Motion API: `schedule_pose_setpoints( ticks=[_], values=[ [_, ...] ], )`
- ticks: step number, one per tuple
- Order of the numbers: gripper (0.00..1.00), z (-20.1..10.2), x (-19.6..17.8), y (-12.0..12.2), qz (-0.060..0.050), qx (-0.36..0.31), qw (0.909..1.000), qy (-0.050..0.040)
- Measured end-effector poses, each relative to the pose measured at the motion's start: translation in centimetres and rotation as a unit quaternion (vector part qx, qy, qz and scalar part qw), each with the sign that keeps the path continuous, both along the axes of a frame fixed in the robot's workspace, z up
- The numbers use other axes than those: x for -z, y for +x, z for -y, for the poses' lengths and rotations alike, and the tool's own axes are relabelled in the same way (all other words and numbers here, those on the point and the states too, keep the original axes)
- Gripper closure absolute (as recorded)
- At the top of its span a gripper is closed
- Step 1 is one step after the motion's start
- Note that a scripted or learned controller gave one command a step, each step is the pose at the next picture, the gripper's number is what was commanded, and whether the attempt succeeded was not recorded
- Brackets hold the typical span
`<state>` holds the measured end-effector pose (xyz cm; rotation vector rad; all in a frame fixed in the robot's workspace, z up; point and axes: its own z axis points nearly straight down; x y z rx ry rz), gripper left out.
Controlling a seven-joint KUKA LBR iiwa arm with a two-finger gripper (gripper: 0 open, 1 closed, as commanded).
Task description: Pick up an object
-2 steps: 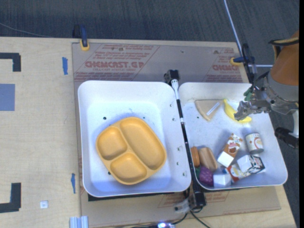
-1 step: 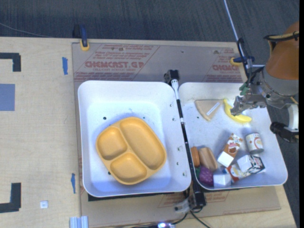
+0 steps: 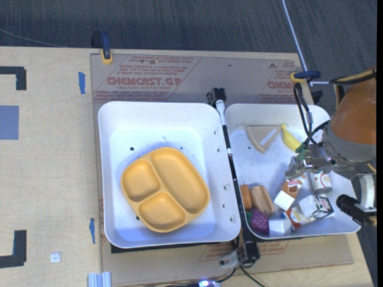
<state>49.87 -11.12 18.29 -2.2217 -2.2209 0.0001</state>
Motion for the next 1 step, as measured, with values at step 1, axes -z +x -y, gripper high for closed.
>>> schedule_pose_setpoints(
  ticks=[1],
  values=[
    [1.00,3.87,-2.14,7.93,0.001,-0.001,1.0000,-0.0005]
  ],
)
